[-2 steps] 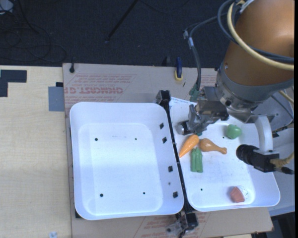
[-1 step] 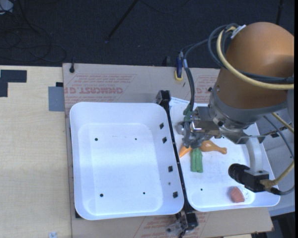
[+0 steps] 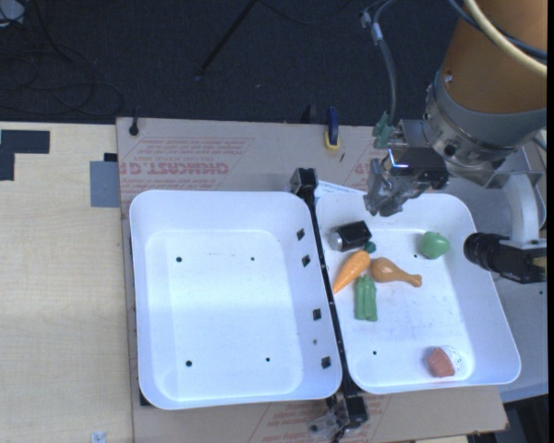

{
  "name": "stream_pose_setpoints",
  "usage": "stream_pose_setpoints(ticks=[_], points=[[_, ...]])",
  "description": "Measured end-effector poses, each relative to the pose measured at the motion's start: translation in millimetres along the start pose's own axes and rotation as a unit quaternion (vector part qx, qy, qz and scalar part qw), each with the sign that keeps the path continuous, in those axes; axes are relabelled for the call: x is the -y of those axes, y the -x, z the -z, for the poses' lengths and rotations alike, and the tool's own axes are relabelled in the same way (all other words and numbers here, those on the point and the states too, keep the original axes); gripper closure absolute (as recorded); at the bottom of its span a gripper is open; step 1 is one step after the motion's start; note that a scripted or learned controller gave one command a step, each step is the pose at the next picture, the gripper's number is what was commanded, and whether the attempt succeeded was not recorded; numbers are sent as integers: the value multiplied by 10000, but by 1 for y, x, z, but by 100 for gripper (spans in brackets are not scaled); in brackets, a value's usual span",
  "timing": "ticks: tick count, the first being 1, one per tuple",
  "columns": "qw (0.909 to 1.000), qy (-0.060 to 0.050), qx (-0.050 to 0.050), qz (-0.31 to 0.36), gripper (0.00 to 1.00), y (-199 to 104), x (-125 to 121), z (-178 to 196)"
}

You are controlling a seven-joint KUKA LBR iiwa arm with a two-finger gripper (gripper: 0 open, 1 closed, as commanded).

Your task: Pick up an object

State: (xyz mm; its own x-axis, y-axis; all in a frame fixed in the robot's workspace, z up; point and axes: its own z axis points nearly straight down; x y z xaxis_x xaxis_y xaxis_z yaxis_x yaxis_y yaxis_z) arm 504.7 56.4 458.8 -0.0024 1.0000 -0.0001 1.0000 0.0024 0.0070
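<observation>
1. The shallow white plastic left bin (image 3: 222, 293) lies left of the black centre clamp strip (image 3: 319, 284).
2. Just right of that strip in the right white bin (image 3: 485, 340): a dark cylinder with a silver end (image 3: 349, 236), a smooth orange carrot (image 3: 351, 269), a ridged green vegetable (image 3: 366, 298).
3. Farther right: a tan drumstick shape (image 3: 394, 271), a round green ball (image 3: 434, 245), a pinkish-red block (image 3: 441, 363).
4. The grey gripper (image 3: 388, 201) hangs over the bin's far rim, arm slanting from the upper right; whether it is spread or closed I cannot tell.

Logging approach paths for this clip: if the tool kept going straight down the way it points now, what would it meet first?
Probably bare floor of the right bin near its back wall. The tool hangs behind the black and silver cylinder, apparently clear of it, though depth is hard to judge from this slant.
</observation>
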Motion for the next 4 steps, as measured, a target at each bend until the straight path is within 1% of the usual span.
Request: stream_pose_setpoints(ticks=[1, 2, 3, 4], points=[[10000, -22, -2, 4, 100, -32, -1, 68], [10000, -44, 2, 16, 100, -90, -25, 79], [9999, -129, 28, 16, 100, -149, -12, -80], [10000, -56, 8, -10, 0, -146, -15, -70]])
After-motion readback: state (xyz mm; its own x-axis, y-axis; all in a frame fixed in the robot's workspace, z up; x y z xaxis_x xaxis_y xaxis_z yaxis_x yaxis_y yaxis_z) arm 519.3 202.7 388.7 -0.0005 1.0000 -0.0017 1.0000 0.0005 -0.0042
